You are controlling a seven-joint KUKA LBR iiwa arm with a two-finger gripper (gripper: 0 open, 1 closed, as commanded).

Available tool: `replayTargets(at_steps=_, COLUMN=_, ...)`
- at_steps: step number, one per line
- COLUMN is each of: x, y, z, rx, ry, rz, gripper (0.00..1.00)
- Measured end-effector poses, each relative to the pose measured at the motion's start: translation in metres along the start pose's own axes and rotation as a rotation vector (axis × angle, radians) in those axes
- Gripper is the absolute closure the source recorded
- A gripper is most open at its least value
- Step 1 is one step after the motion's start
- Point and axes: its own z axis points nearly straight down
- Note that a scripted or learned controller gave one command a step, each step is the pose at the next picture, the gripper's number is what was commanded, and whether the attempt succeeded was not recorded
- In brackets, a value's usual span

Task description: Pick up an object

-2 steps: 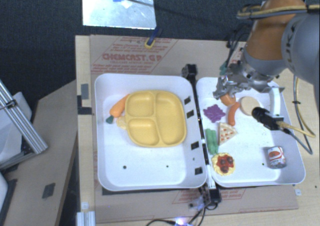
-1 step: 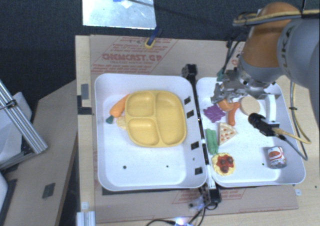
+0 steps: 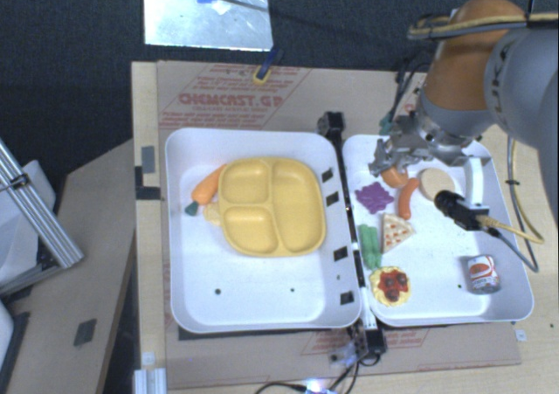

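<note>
We are viewing the gripper [image 3: 390, 159] hanging low over the right bin [image 3: 511, 296], just above an orange sausage [image 3: 395, 178] — whether anything is being gripped, we cannot tell. The toys are lying on the bin floor; lifting is still pending.

My arm [image 3: 515, 78] is grey with an orange band; both bins [image 3: 188, 209] are white; the left one holds a yellow tray [image 3: 266, 206] and an orange carrot [image 3: 208, 184]; the right one holds a purple piece [image 3: 375, 197], an orange-red sausage [image 3: 408, 197], a green stick [image 3: 369, 245], a yellow pizza slice with red spots [image 3: 396, 231], a yellow disc with red sauce [image 3: 390, 286] and a red-and-white can [image 3: 482, 273]; the bench [image 3: 96, 209] is tan.
</note>
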Motion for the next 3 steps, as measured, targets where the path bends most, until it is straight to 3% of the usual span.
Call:
replayTargets(at_steps=1, x=-0.002, y=-0.01, z=0.003, rx=0.002, ry=-0.001, rz=0.005, gripper=1.0)
replayTargets(at_steps=2, x=-0.001, y=0.003, z=-0.004, rx=-0.001, ry=0.0, rz=0.001, gripper=1.0)
replayTargets(at_steps=3, x=-0.002, y=-0.01, z=-0.017, rx=0.002, ry=0.001, rz=0.004, gripper=1.0)
